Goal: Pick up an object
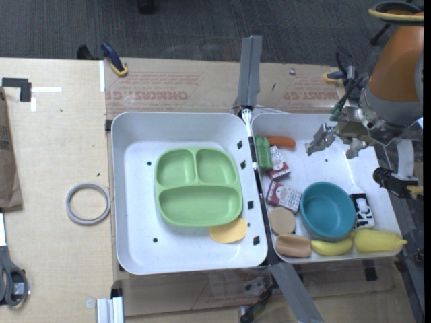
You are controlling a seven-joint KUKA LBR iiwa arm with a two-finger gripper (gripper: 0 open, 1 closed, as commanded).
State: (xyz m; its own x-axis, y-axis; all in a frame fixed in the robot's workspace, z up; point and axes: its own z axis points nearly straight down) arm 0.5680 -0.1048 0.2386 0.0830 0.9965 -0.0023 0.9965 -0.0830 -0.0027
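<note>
The arm reaches in over the right bin, and its gripper hangs above that bin's back part, over bare white floor. The jaws stand apart, with nothing between them.

Taking the blue bowl in the right bin as landmark: the gripper is behind it, well apart. A carrot lies far behind the bowl to its left, against the bin's back corner, with a green packet and a red-and-white carton just in front of the carrot. A second small carton lies just left of the bowl. A tan disc sits at the bowl's front left, and a bread roll lies in front of that. A banana rests along the bowl's front edge, touching it. A corn cob lies at the bowl's front right, and a black-and-white item sits just right of the bowl.

The left bin is left of the bowl, holding a green divided plate and a yellow slice touching the plate's front edge. Farther left, on the surface, lies a tape ring.
</note>
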